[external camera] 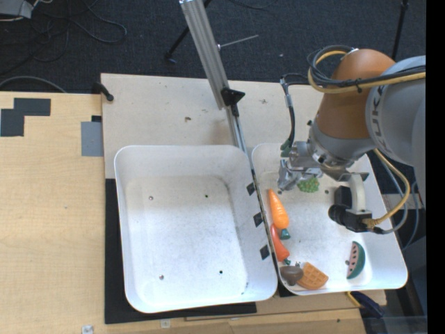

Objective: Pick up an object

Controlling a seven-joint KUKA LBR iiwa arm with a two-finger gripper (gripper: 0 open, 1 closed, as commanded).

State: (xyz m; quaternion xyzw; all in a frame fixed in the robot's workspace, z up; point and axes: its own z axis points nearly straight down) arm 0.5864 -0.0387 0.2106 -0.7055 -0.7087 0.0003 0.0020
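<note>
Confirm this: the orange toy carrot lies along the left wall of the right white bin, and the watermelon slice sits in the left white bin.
One thing is wrong. The camera view shows the red and green watermelon slice in the right white bin, near its lower right corner, not the left one. The orange toy carrot does lie along that bin's left wall.

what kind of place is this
Most likely a robotics lab set up for grasping trials: a grey and orange arm reaches over two white bins holding toy food such as a carrot, with cables on the dark floor.
</note>
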